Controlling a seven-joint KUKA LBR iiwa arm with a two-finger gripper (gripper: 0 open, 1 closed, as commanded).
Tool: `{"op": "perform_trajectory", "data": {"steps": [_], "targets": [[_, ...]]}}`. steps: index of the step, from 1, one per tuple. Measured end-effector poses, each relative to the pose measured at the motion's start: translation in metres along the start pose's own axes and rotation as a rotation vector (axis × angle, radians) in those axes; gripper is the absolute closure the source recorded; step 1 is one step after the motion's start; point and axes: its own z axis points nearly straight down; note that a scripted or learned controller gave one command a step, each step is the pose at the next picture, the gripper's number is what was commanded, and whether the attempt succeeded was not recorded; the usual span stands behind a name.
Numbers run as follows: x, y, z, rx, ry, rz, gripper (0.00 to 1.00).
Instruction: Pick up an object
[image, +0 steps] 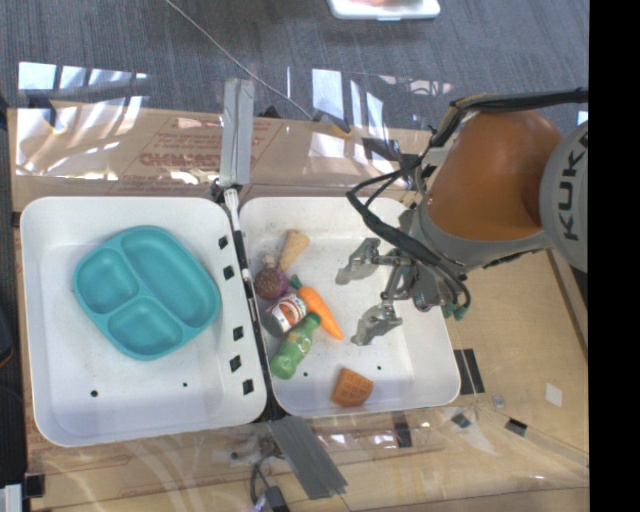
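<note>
My two-finger metal gripper (365, 297) hangs over the right-hand shallow white plastic bin (420, 375), right of the frame's centre, with my grey arm and its orange band (490, 175) filling the upper right. My jaws stand released, spread wide apart: one fingertip (350, 272) points toward the upper middle of the bin, the other (368, 330) lies lower, and nothing sits between them, just bare white floor.

The things to pick lie to the left of my fingers, along the bin's left side. A beige cone-shaped piece (292, 248) is uppermost. Just below it sits a dark purple rounded toy vegetable (270, 283). A small jar with a red and white label (288, 312) lies beneath that, touching an orange toy carrot (320, 312) that slants down toward my lower finger and ends near it without touching. A green toy bottle (292, 350) lies tilted below the jar. An orange-brown waffle-textured wedge (351, 387) rests apart near the bin's lower edge.

In the left-hand shallow white plastic bin (60, 400) lies a teal plastic tray with three compartments (146, 290), tilted at an angle.
</note>
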Motion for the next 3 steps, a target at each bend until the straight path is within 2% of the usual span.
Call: {"op": "perform_trajectory", "data": {"steps": [1,2,3], "targets": [[-0.025,-0.009,0.106,-0.002,0.006,0.317,0.00],[-0.026,0.014,0.147,-0.012,-0.023,0.654,0.00],[0.028,-0.034,0.162,0.000,-0.006,0.557,0.00]]}}
